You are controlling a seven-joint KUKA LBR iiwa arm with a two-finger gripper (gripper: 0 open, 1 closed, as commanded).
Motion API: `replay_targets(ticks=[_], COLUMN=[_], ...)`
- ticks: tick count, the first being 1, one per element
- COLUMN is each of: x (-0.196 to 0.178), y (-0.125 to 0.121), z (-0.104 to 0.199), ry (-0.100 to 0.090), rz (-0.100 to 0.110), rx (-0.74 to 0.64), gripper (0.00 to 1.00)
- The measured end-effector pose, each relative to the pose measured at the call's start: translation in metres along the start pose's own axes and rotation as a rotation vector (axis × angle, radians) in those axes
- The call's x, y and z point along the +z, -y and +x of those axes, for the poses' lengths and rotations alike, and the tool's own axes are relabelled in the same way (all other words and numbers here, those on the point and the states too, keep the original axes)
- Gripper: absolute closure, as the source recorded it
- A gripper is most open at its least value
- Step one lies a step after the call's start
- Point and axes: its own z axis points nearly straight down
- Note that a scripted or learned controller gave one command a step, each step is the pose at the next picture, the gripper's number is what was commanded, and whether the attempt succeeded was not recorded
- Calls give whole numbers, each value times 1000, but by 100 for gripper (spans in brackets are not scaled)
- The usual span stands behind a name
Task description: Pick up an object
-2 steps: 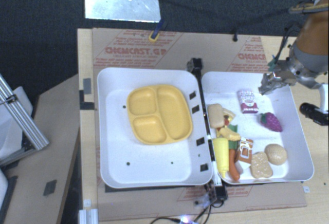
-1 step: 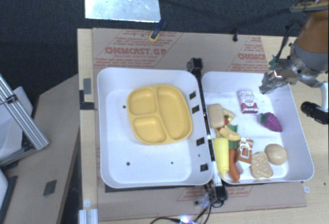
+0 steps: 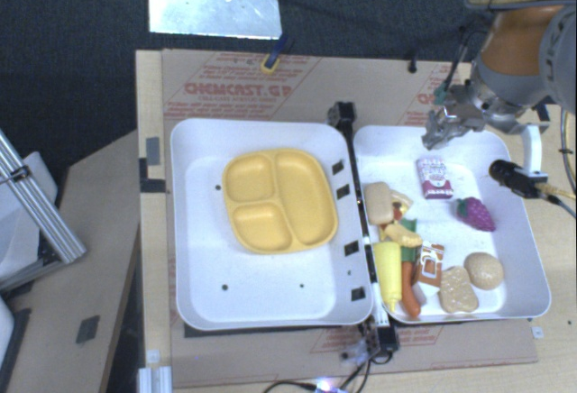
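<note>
While it hangs above the right bin (image 3: 518, 202), the gripper (image 3: 439, 132) looks shut and holds nothing.

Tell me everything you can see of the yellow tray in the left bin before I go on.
The yellow tray is a shallow, rounded-rectangle plate, plastic by its look, split into three compartments: two side by side at the far end and one at the near left. It lies flat and right way up, turned a little askew, in the far middle of the left bin. All three compartments hold nothing. It rests on the bin floor; nothing else touches it.
</note>
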Motion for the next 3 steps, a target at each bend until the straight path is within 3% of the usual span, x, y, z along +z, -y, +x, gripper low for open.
replay_targets(ticks=[1, 2, 3], x=[-9, 11, -2], y=[-6, -10, 2], z=[53, 56, 49], ry=[-1, 1, 1], rz=[1, 4, 4], rx=[0, 4, 9], gripper=[100, 100, 100])
